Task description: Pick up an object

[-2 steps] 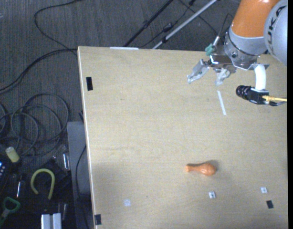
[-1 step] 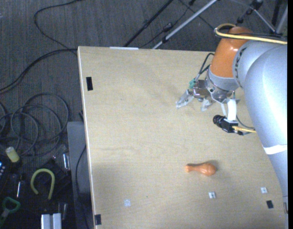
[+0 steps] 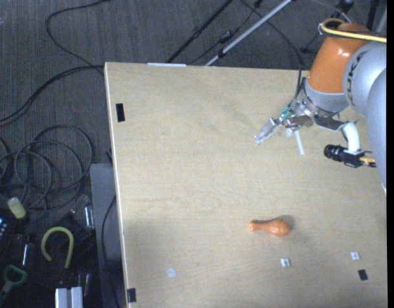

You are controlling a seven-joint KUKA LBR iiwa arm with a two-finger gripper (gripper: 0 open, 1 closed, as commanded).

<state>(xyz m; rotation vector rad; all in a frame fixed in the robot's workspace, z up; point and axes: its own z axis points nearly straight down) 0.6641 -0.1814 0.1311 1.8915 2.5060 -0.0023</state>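
Tool w/ fingers apart, gripping nothing, above bench; orange pear-shaped toy, maybe rubber, lies well apart.

The light over my bench is even and fairly soft, bright enough to read the pale wood grain without glare. A broad, faint shadow darkens the near strip of the board, its edge running across just far of the orange object, which casts only a thin shade beneath itself. My gripper looks slightly smeared and its metal catches small bright glints. The orange band on my arm shines softly. The carpet at left is dim and grainy. The whole picture is low in sharpness, with small marks on the board blurred.
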